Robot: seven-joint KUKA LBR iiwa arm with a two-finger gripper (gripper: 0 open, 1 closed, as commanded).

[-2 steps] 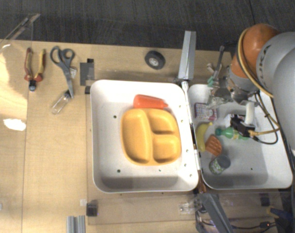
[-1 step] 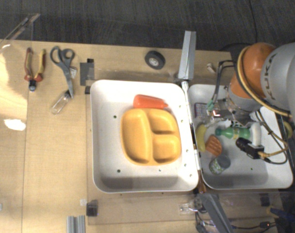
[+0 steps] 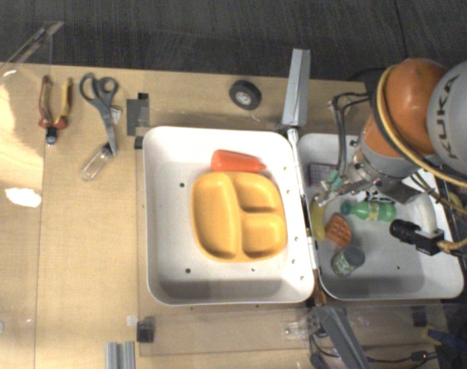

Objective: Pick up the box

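The box (image 3: 237,161) is most likely the flat orange-red piece lying in the left bin (image 3: 164,206), upper middle of the frame, touching the top edge of the yellow tray (image 3: 237,215). It is looking light, stiff and smooth, so taking it across its short sides, clear of the tray, is seeming safest. The gripper (image 3: 333,184) is hanging over the right bin (image 3: 418,283); its opening cannot be told.

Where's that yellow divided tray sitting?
The yellow tray lies in the middle of the left bin, with an orange item touching its far edge.
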